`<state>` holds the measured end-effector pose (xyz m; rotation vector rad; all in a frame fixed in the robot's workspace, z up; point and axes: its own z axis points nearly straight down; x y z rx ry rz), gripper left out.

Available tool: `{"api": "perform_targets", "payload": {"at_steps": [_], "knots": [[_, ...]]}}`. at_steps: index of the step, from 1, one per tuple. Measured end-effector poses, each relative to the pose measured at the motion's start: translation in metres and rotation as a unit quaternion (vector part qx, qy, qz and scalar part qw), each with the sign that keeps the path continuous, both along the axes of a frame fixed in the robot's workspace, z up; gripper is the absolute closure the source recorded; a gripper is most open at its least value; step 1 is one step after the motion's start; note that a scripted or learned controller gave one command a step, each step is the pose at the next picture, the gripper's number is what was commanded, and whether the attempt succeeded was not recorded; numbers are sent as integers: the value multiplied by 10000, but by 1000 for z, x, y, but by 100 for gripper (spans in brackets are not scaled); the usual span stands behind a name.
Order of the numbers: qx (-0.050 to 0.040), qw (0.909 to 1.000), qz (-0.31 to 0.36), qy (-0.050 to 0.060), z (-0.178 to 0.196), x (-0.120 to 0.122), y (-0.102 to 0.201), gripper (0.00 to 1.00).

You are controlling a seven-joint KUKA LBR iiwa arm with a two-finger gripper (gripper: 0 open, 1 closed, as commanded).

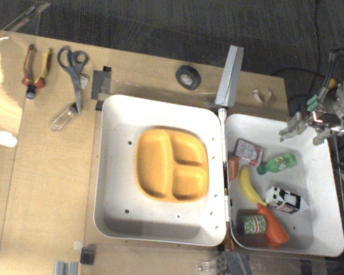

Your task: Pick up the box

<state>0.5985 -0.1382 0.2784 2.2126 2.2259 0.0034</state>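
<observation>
The box is small, pinkish with a dark red border, and lies flat in the right bin near its upper left corner. My gripper hangs over the bin's far edge, up and to the right of the box and well apart from it. Its fingers are spread, so it is open with nothing between them.
In the right bin lie a green bottle, a banana, a black-and-white carton, a can and an orange-red toy. The left bin holds a yellow divided tray. Scissors, pliers and tape lie on the bench.
</observation>
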Motion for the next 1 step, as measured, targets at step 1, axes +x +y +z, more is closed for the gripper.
{"api": "perform_targets", "payload": {"at_steps": [1], "knots": [[3,9999,109,9,-94,48,64,0]]}}
